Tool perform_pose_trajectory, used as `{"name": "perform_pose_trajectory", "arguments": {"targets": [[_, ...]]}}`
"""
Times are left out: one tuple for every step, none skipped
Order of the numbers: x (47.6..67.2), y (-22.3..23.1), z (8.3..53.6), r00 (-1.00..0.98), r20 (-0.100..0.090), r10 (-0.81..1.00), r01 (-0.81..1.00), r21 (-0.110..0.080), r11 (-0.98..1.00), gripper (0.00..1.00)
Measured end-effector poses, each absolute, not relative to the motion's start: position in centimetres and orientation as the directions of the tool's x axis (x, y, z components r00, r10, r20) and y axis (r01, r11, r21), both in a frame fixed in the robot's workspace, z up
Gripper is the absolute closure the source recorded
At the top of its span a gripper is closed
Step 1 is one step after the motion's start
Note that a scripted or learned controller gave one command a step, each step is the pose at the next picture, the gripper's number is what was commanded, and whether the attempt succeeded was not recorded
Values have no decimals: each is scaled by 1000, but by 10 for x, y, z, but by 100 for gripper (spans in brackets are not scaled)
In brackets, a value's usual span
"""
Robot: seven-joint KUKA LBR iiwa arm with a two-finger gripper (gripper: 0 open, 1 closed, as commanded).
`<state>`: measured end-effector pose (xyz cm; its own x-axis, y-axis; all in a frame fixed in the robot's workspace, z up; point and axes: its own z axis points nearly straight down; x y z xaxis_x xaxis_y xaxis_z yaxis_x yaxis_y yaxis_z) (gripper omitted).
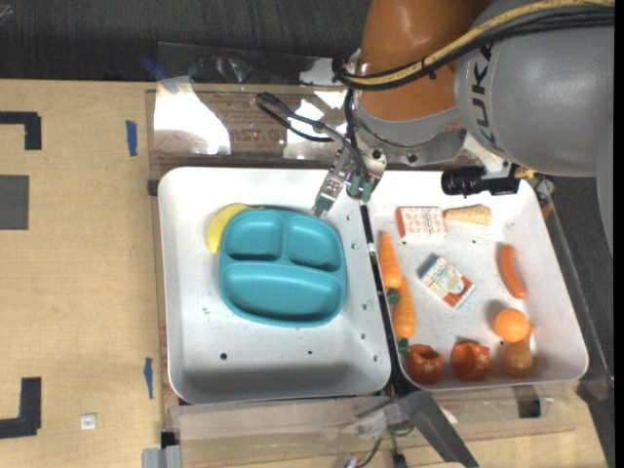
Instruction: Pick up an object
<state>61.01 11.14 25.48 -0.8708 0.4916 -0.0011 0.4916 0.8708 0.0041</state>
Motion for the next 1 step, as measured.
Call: {"name": "perform_pose_trajectory", "arguments": {"targets": [[632, 65, 299, -925, -10, 379, 379, 5, 925, 100]]}}
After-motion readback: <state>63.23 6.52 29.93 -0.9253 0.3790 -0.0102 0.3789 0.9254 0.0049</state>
